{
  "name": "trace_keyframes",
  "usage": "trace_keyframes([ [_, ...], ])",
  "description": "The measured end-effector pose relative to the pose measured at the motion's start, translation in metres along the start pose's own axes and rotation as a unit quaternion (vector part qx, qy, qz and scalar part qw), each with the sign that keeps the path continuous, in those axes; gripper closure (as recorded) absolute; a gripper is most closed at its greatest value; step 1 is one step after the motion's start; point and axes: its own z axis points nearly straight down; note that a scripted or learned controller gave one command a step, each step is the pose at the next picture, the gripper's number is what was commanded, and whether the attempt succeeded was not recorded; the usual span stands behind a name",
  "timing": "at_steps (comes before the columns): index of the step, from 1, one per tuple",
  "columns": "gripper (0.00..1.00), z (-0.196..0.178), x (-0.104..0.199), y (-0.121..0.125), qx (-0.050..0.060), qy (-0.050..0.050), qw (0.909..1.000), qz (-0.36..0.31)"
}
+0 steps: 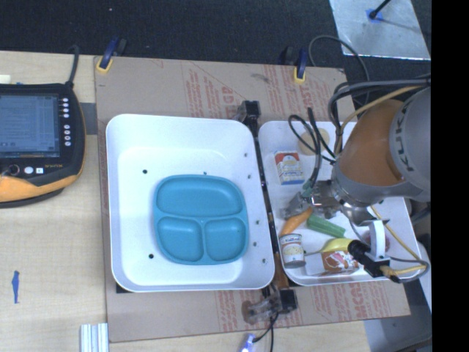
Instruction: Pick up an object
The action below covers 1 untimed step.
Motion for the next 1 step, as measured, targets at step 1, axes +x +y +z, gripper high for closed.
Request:
trace_keyframes([
  [1, 1.0, -0.0102, -0.0012, 0.0002, 0.0, -0.001, 1.0, -0.001],
])
